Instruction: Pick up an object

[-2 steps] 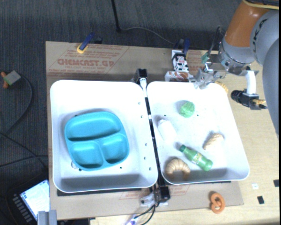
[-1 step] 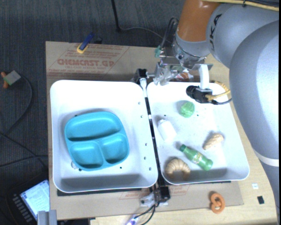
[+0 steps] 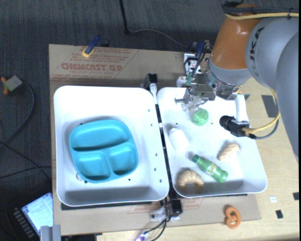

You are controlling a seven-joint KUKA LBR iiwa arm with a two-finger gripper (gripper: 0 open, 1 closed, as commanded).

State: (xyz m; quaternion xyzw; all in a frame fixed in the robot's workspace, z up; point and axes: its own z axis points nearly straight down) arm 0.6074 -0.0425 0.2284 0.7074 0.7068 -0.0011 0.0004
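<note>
- At the far end of the right bin [image 3: 251, 182], you see the gripper [image 3: 194, 100] hanging just above and beside a green ball [image 3: 200, 116]; whether it is open or closed you cannot tell.
- Left of the ball and nearer to you lies a white bottle [image 3: 178, 137].
- Nearer still, a green bottle [image 3: 210, 167] lies aslant, with a pale shell [image 3: 229, 150] to its right and a croissant [image 3: 190, 179] at the near wall.
- Off to the left, the left bin [image 3: 65, 99] holds a blue tray [image 3: 103, 150] with three compartments.
- Outside the bins, an orange ring [image 3: 232, 217] lies on the bench [image 3: 110, 67].
</note>
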